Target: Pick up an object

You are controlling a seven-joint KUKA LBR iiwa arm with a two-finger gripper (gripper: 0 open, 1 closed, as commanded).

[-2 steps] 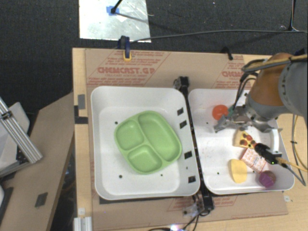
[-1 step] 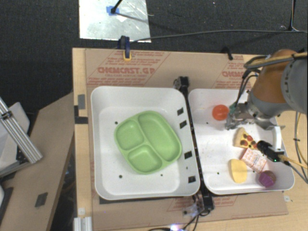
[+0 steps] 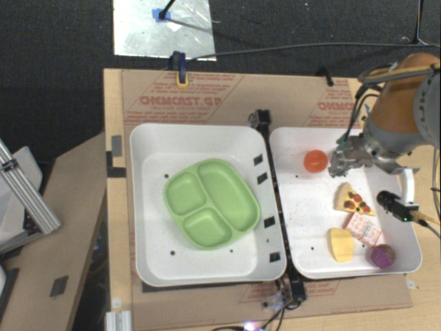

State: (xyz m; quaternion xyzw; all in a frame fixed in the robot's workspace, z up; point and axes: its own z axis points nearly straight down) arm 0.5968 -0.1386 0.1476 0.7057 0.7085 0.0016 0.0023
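Gripper [image 3: 342, 163] sits low in the right bin [image 3: 298, 264]; can't tell whether the jaws are apart or together, they read as one dark cluster at this slant, and nothing shows between them. Nearest candidate is the orange ball [image 3: 316, 161], just beside the jaws on their left. Pizza slice [image 3: 353, 201] lies below them, with the pink packet [image 3: 363, 229], yellow piece [image 3: 341, 245] and purple ball [image 3: 382, 255] further down. Likely risk: a round ball rolls off if one jaw clips it first, so an off-centre close gets air. Green tray [image 3: 210, 203] in the left bin is well apart.
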